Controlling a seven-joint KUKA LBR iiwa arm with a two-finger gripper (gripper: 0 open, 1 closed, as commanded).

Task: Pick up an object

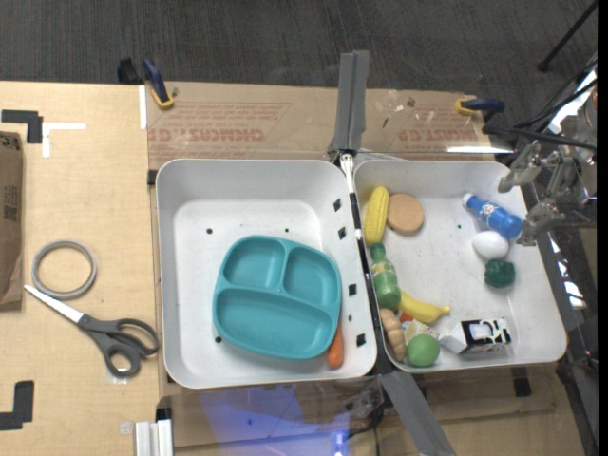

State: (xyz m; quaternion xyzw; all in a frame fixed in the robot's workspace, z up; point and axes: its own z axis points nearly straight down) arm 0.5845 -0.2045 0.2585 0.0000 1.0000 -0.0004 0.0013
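From my remote station I look down on a pale wooden counter [85, 188]. At its far left edge lies a brown paper bag [9, 218]; beside it rests a grey roll of tape [65, 268], and just below that a pair of grey-handled scissors [95, 329]. Next comes the left shallow white plastic bin [180, 198], which holds a teal plastic divided plate [277, 296] with a small orange carrot toy [335, 351] touching its lower right rim. The right shallow white plastic bin [446, 174] sits against it and holds the candidates for picking. Along its left wall, from top to bottom, I see a yellow corn cob toy [376, 214], a green plastic bottle [385, 280], a yellow banana toy [424, 307] and a green round fruit toy [423, 351]. A tan round cookie-like disc [407, 214] lies just beside the corn. Further right are a small black-and-white carton [486, 334], a blue and white bottle [494, 217], a white egg toy [490, 245] and a dark green lumpy toy [500, 274]. At the bin's right rim the arm's pincer [540, 198] hangs in a tangle of metal and cable; I cannot tell whether it is open or closed.
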